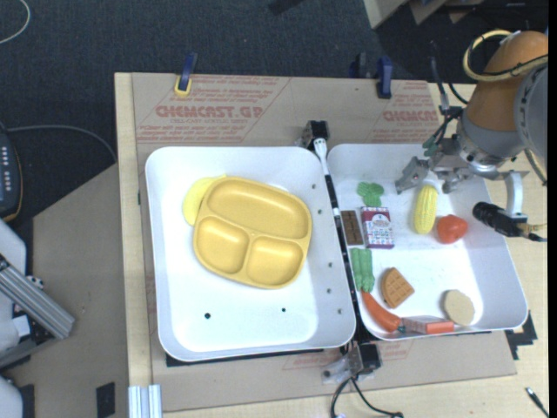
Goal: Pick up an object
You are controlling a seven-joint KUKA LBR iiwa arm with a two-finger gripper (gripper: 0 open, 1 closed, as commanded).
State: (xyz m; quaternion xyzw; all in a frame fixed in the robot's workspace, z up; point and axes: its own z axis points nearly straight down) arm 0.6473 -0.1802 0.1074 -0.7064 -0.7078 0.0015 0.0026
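Hovering: tool (432,174), fingers spread wide, nothing held, just above yellow plastic corn cob (425,209). Advice: descend straight, straddle cob, avoid red tomato (451,228) beside cob.

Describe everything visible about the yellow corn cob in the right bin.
The yellow toy corn cob looks like moulded plastic, with a ribbed, kernel-textured surface and rounded ends. It lies flat on the floor of the right white bin, long axis running roughly up and down the image, in the bin's upper half. A red tomato-like toy sits close beside its lower end. The pincer hangs just above its top end.
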